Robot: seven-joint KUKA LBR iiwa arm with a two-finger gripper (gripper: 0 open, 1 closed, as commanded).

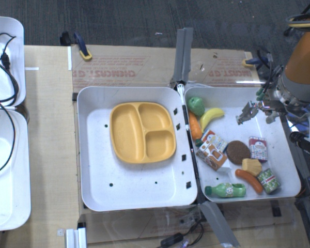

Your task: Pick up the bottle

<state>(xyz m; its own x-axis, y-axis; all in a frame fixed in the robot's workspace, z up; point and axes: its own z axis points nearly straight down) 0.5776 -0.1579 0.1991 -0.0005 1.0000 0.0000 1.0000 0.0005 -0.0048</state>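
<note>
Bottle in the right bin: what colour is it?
Green, with a pale label; the camera view shows the bottle clearly.

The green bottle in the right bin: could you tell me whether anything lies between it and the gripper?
Yes. The gripper hovers at the bin's upper right; the green bottle lies at the lower edge. The brown cookie and juice carton lie roughly between them.

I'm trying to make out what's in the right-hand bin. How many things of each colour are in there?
Green: 3, a bottle, a pepper-like piece, a small packet
Orange: 2, a carrot, a sausage
Yellow: 1, a banana
Brown or tan: 2, a round cookie, a tan lump
Printed packs: 2, a carton, a red pack
Total: 10
</note>
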